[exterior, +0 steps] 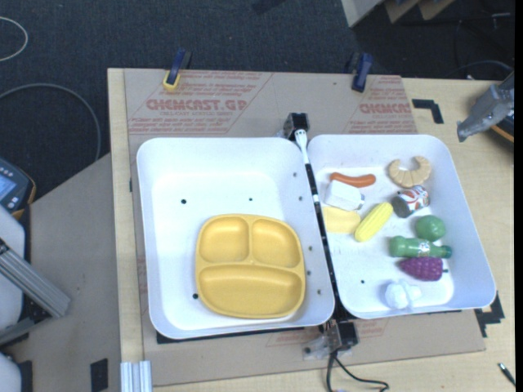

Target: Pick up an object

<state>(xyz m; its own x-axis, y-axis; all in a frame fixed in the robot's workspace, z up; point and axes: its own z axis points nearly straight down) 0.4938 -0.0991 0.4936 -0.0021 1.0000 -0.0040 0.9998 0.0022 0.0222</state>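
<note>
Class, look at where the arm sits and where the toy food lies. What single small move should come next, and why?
Probably swing the end effector left and forward over the right bin, towards the corn. It sits outside the bin at the bench's far right edge, with nothing between its fingers, while all the toy food lies in that bin. The corn lies fairly free of its neighbours.

toys point(391, 219) crowd the right bin's point(466, 219) middle, leaving open floor along its near left corner; a yellow tray point(249, 265) fills the left bin's point(163, 219) near half.
</note>
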